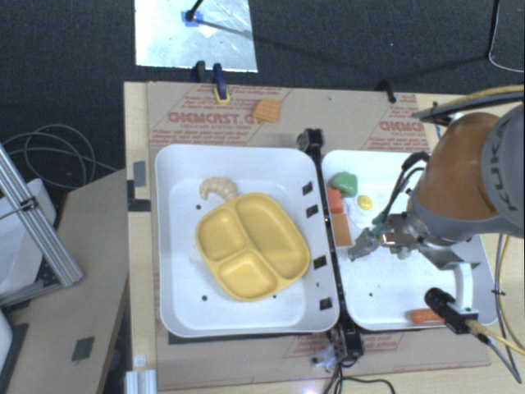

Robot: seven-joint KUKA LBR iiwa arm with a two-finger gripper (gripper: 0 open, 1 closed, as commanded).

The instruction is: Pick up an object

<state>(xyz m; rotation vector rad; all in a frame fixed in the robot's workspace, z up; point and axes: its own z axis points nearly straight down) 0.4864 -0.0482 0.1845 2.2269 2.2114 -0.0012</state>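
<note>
Target object: slim brown block (342, 233) lying along the left wall of the right white bin (385, 318), just beside the gripper (361, 247).
Gripper: over that bin's left side; finger spread — cannot tell.
Risk: the divider wall crowds the block — a finger may strike it and skid off.
Hidden: arm covers much of the bin.

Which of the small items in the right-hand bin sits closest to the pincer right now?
The brown block along that bin's left wall, just left of the pincer. The green piece and yellow piece lie farther up.
</note>
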